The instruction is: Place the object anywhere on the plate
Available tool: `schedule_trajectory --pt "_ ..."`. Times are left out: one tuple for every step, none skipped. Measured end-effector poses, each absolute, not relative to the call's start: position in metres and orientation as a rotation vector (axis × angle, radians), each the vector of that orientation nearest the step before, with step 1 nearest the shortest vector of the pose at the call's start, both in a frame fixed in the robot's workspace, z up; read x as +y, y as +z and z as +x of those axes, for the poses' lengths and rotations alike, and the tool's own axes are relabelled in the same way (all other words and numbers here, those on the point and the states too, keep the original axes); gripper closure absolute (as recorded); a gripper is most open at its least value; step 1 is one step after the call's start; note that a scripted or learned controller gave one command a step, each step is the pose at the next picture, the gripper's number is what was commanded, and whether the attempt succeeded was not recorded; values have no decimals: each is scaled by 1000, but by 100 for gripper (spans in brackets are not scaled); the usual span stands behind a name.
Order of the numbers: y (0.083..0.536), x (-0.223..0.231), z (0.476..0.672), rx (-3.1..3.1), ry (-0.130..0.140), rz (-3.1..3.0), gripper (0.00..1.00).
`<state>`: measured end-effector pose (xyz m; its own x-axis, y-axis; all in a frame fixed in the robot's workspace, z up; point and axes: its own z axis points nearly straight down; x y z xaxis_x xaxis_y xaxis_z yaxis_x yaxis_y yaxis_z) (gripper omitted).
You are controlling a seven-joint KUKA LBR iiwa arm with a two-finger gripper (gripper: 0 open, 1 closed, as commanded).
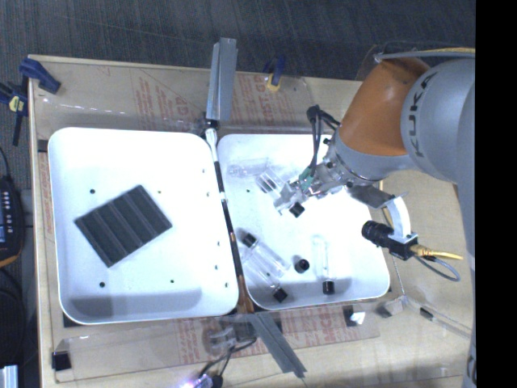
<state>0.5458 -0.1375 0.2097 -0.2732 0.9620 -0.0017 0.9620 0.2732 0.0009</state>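
The plate (123, 223) is a dark grey ribbed slab lying at a slant in the left bin (73, 148). Several clear plastic tubes with black caps lie in the right bin (367, 277): one (262, 259) near its left wall, one (321, 259) at the front middle, and one (246, 170) at the back left. My gripper (292, 197) hangs low over the middle of the right bin, reaching in from the right. A small black piece (296, 209) sits right at its tip, and I cannot make out whether it is held.
A loose black cap (300, 263) and another black piece (279, 295) lie near the right bin's front wall. A cable and black fitting (386, 236) hang off the arm over the bin's right rim. A grey bar (220, 79) stands behind the divide between the bins.
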Motion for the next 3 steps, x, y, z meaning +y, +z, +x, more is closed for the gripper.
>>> schedule_trajectory --pt "193 -49 591 2616 -2 1743 100" --pt "192 49 615 2691 -1 1623 100" --pt "194 126 625 2730 -1 1555 100"
